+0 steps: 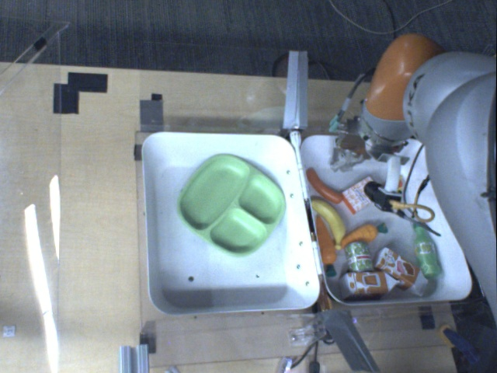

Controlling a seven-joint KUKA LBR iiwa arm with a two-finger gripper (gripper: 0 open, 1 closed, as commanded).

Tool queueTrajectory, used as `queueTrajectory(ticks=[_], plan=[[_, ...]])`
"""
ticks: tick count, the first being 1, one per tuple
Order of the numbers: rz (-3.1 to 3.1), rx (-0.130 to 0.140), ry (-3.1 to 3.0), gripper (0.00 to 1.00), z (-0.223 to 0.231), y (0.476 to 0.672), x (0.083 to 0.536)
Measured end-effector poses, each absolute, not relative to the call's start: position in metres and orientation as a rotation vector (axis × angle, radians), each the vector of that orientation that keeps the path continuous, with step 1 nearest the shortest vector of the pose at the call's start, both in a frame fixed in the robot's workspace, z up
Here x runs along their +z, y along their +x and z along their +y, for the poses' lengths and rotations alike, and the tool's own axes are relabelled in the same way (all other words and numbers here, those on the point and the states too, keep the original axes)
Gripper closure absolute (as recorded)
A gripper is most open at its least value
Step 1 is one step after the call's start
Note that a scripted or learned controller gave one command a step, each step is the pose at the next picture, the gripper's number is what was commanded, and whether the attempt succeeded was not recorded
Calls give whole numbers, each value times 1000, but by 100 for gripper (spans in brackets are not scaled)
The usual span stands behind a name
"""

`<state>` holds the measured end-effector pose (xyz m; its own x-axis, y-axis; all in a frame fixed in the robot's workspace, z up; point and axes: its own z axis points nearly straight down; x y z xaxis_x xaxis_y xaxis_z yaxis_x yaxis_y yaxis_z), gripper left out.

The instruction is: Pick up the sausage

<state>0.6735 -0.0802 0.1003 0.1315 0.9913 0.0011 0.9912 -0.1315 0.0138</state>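
Observation:
The sausage [324, 186] is a reddish-orange stick lying at a slant in the right bin [458, 286], near the bin's left wall and toward the far end. My gripper [344, 155] hangs over the far end of that bin, just up and right of the sausage's upper tip and apart from it. Nothing shows between its fingers. The grey arm with its orange band comes in from the upper right and covers the bin's far right corner.
Beside the sausage lie a small red-and-white box [357, 196], a banana [331, 220], a carrot [362, 235], an orange-red stick [326, 249], a green can [357, 256], cartons [380, 274] and a green bottle [425, 256]. The left bin [167, 286] holds a green divided plate [232, 201].

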Motion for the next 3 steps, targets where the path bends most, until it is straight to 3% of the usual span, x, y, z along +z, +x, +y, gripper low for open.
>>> queueTrajectory(ticks=[1, 2, 3], plan=[[2028, 5, 2395, 100, -105, 653, 117], [2028, 5, 2396, 0, -105, 653, 117], [1675, 16, 2649, 0, -101, 614, 103]])
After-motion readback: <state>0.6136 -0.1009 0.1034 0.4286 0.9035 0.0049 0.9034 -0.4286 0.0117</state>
